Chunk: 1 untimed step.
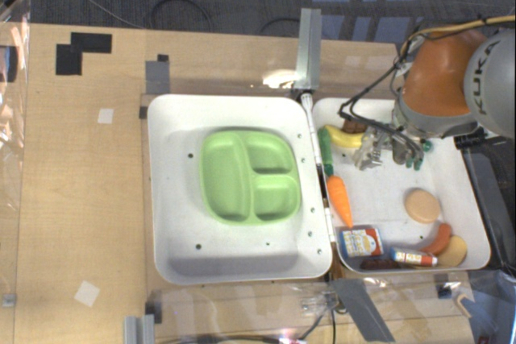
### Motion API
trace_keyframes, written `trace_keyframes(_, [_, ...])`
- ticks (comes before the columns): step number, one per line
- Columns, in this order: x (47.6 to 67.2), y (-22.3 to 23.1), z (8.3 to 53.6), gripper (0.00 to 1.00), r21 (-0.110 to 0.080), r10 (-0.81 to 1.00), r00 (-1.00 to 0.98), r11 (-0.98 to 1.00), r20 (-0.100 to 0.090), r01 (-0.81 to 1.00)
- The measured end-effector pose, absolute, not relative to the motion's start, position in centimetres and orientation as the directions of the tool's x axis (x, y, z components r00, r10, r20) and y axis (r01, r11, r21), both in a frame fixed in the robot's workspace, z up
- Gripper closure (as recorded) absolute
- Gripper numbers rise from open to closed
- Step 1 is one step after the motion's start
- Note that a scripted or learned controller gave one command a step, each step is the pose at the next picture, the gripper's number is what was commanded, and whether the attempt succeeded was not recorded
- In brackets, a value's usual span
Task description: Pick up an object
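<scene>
Starting at the pincer: one only, bright metal with green tips, hung below the orange band of the grey arm, low over the far part of the right bin. Spread or clenched: cannot tell from this slant. Same for anything gripped.

Just beside it on the left, one banana, yellow, curved, smooth-skinned (so near that contact can be neither confirmed nor ruled out). At the banana's far edge, one small dark brown lump.

Further left, along the bin's left wall, one green vegetable, long and slim. Nearer than that, one carrot, orange and tapered.

Toward the near right, well apart from the pincer, one round tan disc, flat and matt.

Along the near wall, from the left:
- one small flat packet, printed red, blue and white
- one dark brown strip just below the packet
- one tube, white and red, lying flat
- one sausage, reddish, glossy, slanted
- one pale brown rounded lump, potato-like, touching the sausage

Ten loose things counted in that bin.

Two bins in all, shallow, white, round-cornered, side by side. In the left bin, one plate, light green, smooth, rounded-square, moulded into three compartments: one long at the left, two smaller at the right.

Under both, one pale wooden bench.
</scene>
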<state>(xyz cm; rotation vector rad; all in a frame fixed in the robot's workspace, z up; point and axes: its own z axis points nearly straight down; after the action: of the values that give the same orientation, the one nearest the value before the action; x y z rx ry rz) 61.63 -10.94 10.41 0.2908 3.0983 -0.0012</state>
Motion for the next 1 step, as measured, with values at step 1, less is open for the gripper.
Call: trace_keyframes(1, [62.80,-12.12,26.40,1.00,-0.003,-0.053,-0.998,0.999,-0.019,-0.053])
